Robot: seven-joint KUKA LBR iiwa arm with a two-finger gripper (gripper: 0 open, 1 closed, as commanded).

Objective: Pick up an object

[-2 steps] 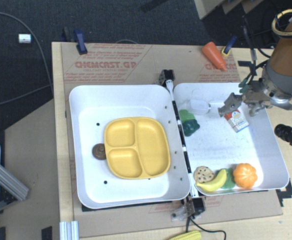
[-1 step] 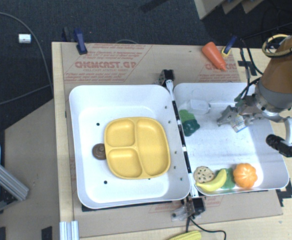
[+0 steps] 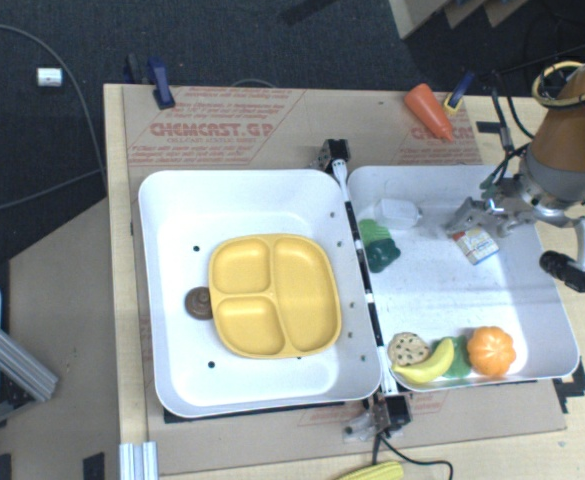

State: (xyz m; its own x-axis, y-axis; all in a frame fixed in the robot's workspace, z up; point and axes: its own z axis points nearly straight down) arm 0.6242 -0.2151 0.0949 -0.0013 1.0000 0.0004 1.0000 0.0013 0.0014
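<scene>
Yellow banana (image 3: 427, 364), cookie (image 3: 407, 348) and orange pumpkin-like toy (image 3: 491, 350) grouped along near edge of right bin (image 3: 532, 298); green item partly hidden behind banana. Yellow three-compartment tray (image 3: 273, 295) flat at centre of left bin (image 3: 172, 268), brown round piece (image 3: 199, 303) touching its left rim. Green toy (image 3: 378, 246) against left wall of right bin, clear plastic piece (image 3: 397, 211) just beyond it. Small white carton with red print (image 3: 477, 245), lying tilted in far half of right bin. Gripper (image 3: 484, 215) low over far right part of that bin, directly above carton; fingers narrow, spread or contact with carton not discernible, nothing visibly clamped. Orange carrot-shaped toy (image 3: 430, 112) on cardboard-covered worktop (image 3: 212, 128) beyond bins, blue clamp (image 3: 159, 83) at far left corner.
</scene>
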